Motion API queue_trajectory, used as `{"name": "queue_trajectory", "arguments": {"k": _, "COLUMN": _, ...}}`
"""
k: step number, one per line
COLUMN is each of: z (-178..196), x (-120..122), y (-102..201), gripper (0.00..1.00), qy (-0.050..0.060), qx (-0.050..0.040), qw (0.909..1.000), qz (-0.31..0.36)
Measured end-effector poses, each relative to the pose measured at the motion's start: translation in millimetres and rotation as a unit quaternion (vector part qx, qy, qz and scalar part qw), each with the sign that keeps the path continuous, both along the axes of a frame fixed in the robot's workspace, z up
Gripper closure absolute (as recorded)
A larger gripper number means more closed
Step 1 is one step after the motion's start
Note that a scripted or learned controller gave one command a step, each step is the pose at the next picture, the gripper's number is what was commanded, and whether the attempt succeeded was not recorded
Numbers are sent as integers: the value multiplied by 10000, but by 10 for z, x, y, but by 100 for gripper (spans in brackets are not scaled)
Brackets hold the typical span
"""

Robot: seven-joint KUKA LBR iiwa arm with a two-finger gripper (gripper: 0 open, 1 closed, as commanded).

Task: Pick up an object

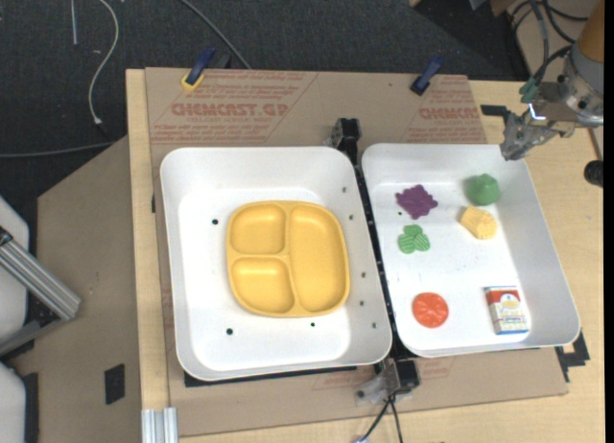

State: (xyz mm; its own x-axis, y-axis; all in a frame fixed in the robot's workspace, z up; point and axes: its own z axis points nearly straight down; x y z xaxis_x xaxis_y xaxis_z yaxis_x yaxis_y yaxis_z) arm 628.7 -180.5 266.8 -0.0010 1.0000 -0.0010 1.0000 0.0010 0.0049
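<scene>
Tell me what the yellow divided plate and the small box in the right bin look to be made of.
Yellow divided plate: likely moulded plastic, smooth with a soft sheen and rounded compartment ridges. Small box: probably printed cardboard, with flat faces, sharp edges and red-and-white print; too small to be sure.

The robot's grey metal wrist (576,96) carries thin dark cables (542,43) looping beside it and ends in a small two-finger metal gripper (515,147) with dull silver parts.
</scene>
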Motion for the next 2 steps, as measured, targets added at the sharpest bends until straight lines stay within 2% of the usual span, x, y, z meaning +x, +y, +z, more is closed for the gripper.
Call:
{"name": "queue_trajectory", "arguments": {"k": 1, "z": -150, "x": -169, "y": 491, "gripper": 100, "qy": 44, "qx": 18, "qw": 10000, "qz": 15}}
{"name": "queue_trajectory", "arguments": {"k": 2, "z": -181, "x": -449, "y": 989, "gripper": 100, "qy": 46, "qx": 22, "qw": 10000, "qz": 20}}
